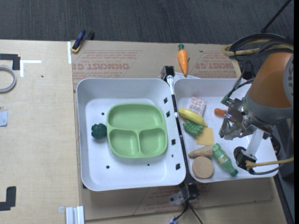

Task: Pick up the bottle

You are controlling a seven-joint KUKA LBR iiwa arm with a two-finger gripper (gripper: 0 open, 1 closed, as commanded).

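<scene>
The bottle (223, 159) is small and green with a pale label. It lies on its side near the front of the right bin (210, 85), its cap pointing to the back left. My gripper (232, 128) hangs over the right half of that bin, a little behind and to the right of the bottle. Nothing shows in its grasp. The grey arm with its orange band (274, 76) comes in from the right.
Left of the bottle lie a brown potato (200, 151), a round cookie (202, 167), a cheese slice (206, 136), a banana (191, 116) and a leafy green (192, 127). The left bin (88, 171) holds a green divided plate (138, 129) and broccoli (98, 131). A carrot (182, 59) lies behind the bins.
</scene>
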